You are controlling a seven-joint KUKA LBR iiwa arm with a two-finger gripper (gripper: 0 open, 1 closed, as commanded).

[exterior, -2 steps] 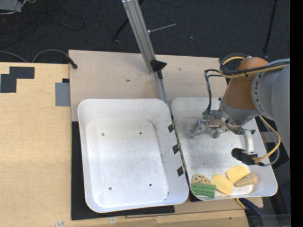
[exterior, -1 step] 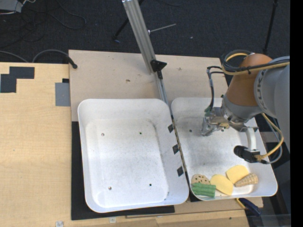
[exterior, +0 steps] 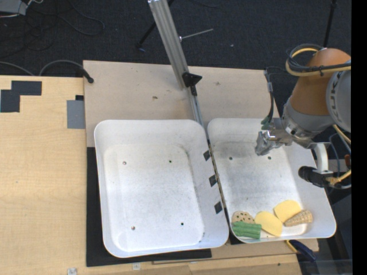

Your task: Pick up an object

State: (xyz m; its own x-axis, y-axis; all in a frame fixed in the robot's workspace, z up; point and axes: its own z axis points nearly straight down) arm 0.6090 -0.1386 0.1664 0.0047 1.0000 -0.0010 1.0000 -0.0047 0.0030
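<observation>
Several small toy foods lie together at the near edge of the right bin (exterior: 252, 171): a green piece (exterior: 247, 229), a brown spotted cookie (exterior: 243, 217), two yellow pieces (exterior: 269, 223) (exterior: 287, 209) and a tan cone-shaped piece (exterior: 298, 217). My gripper (exterior: 262, 146) hangs over the far right part of that bin, well back from the pile. Nothing shows between its fingers.
The left bin (exterior: 152, 185) sits beside the right one, with black clips (exterior: 211, 180) along the shared wall. A slanted metal rail (exterior: 172, 44) rises behind the bins. Black cables and a connector (exterior: 318, 176) hang by the arm at the right.
</observation>
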